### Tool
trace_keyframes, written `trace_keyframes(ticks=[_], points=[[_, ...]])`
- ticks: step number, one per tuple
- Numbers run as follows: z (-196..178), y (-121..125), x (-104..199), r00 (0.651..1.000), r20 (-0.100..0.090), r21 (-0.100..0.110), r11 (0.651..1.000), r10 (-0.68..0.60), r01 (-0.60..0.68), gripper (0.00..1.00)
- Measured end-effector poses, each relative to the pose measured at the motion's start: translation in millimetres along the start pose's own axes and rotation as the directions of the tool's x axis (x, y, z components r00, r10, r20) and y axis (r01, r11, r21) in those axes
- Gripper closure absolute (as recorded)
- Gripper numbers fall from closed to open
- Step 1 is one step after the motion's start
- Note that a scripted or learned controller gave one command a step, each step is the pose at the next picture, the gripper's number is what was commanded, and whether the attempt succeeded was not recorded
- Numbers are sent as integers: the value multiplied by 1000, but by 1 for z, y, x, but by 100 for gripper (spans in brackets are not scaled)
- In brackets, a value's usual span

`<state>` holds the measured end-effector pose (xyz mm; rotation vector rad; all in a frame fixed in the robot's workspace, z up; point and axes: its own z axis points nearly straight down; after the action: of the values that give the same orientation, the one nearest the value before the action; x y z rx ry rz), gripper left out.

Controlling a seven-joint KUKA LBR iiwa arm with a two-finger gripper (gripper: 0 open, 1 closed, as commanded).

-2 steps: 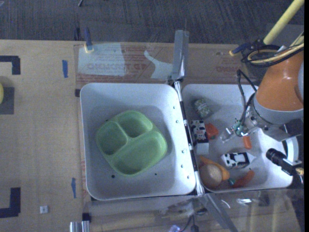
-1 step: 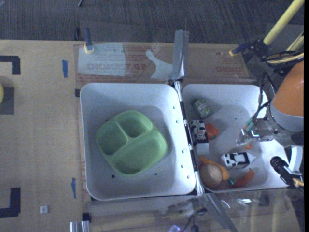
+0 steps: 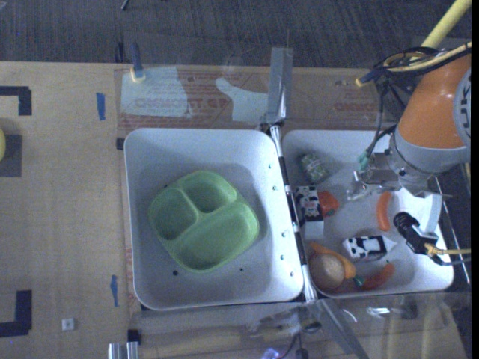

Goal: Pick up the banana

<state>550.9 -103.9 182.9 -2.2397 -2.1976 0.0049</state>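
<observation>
Banana, probably the curved yellow-orange piece, lies in the right bin's 7 o'clock corner, touching a round brown item. Gripper hovers at its 1 o'clock; whether parted or closed, cannot tell. Best approach: centre over it and grasp across the curve.

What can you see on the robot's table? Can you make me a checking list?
surface: wooden bench bearing a left bin and a right bin, both white
job's things: nothing seen
clutter: green divided plate in the left bin; toy foods, among them an orange carrot, in the right bin
grippers: gripper over the right bin
cables: yellow and black cables above the arm
surroundings: grey carpet; blue tape on the bench
</observation>
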Motion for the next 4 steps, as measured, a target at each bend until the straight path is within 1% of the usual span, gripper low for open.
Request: trace_keyframes(ticks=[1,2,3,4], points=[[1,9,58,993,0,0,993,-116,116,100],[-56,-27,25,981,1,-1,981,-192,192,100],[-1,-72,-29,854,-2,0,854,-521,521,100],[4,-70,-82,897,2,-3,897,-442,442,100]])
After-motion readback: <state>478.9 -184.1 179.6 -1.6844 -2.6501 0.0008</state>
